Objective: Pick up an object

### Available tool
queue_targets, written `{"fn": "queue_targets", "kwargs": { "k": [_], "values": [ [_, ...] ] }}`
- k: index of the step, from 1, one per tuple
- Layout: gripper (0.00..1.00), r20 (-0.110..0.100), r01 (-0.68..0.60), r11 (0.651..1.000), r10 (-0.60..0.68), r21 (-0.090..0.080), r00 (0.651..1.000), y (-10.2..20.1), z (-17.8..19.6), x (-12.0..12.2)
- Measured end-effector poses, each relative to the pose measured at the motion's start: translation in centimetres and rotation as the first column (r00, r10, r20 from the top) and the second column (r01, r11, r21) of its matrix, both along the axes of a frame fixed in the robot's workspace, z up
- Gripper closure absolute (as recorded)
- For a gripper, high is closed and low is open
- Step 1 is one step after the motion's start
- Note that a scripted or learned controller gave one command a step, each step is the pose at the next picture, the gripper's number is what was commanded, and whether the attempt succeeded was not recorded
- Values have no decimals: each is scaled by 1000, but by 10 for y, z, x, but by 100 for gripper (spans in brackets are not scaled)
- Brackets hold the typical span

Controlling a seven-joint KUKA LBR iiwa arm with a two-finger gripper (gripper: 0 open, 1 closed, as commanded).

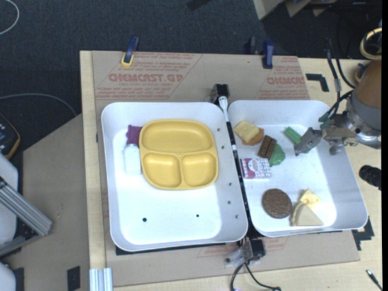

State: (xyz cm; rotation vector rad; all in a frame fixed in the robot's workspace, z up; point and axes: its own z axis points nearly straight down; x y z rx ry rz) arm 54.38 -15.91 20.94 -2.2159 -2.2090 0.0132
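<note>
Arm reaching into the right bin from the right, with its gripper hanging near the bin's upper right part.

The gripper's two fingers are standing apart with nothing between them, one finger pointing toward a green block just beside it. Other candidates are lying well apart from the gripper: a tan bread piece, a brown bar touching a green round piece, a pink packet, a brown cookie and a yellow cheese wedge. The left bin is carrying a yellow divided tray. Judged risk: the green block is lying low and flat, so the fingers may be closing above it or nudging it aside, leaving the grasp empty; descending off-centre could also be pushing it against the brown bar.
</note>
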Motion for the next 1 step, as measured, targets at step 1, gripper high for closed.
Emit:
{"fn": "queue_targets", "kwargs": {
  "k": [1],
  "values": [
    [0,14,-3,1000,3,-3,1000,0,8,3]
  ]
}}
